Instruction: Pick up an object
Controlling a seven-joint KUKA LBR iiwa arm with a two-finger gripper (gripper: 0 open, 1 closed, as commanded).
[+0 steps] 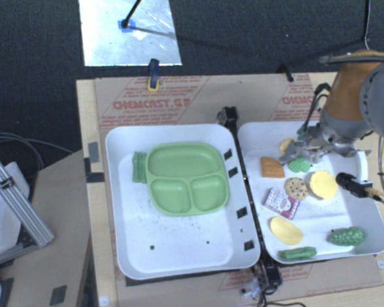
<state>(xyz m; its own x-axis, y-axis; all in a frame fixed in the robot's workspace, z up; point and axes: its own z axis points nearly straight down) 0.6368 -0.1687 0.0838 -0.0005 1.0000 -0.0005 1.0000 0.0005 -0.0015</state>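
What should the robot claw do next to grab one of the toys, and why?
Probably drop straight down a little. The claw hangs over the top of the right bin, right above the small green toy, with the orange block just to its side. Nothing shows between its fingers yet, so lowering onto the green toy looks like the shortest way to a grab.

My arm reaches in from the right.
My grey wrist bends down and leftward, with my gripper (301,150) low at its tip.
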